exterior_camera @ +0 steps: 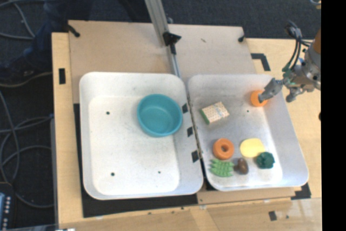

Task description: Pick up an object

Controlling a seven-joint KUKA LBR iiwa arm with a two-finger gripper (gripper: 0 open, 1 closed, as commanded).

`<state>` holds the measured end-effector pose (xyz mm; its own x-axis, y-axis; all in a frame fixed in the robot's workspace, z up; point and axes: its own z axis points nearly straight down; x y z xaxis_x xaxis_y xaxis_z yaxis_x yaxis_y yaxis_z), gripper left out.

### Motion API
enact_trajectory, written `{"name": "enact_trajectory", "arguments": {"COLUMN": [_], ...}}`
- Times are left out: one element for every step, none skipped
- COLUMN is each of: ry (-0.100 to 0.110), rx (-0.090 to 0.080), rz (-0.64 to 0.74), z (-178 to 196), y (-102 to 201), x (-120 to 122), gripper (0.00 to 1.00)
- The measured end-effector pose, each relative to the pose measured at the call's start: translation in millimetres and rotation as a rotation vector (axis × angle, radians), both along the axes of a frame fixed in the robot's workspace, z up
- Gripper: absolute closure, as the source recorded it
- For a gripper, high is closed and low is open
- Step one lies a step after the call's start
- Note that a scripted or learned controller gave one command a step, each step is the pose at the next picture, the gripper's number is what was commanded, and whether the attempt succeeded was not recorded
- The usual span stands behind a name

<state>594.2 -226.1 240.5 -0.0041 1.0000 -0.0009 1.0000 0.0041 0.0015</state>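
At the right edge of the frame the gripper (280,91) hangs over the right bin (281,132), its fingers spread apart, one tip touching a small round orange ball (256,98) in the bin's upper right. A teal bowl (159,114) sits in the left bin (108,138).

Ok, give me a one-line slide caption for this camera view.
Open gripper poised beside an orange ball in the right bin; teal bowl in the left bin.
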Motion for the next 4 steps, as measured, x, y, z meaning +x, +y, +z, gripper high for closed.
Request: {"name": "enact_trajectory", "arguments": {"ry": [0.0,0.005,0.006,0.003], "rx": [-0.001,-0.002,-0.001,-0.003], "rz": [0.001,0.0,0.0,-0.003], "z": [0.1,-52.1,-108.1,-141.1], "y": [-0.2,0.8,8.0,6.0], "x": [-0.1,9.2,12.4,11.8], "gripper": [0.0,0.0,0.0,0.0]}}
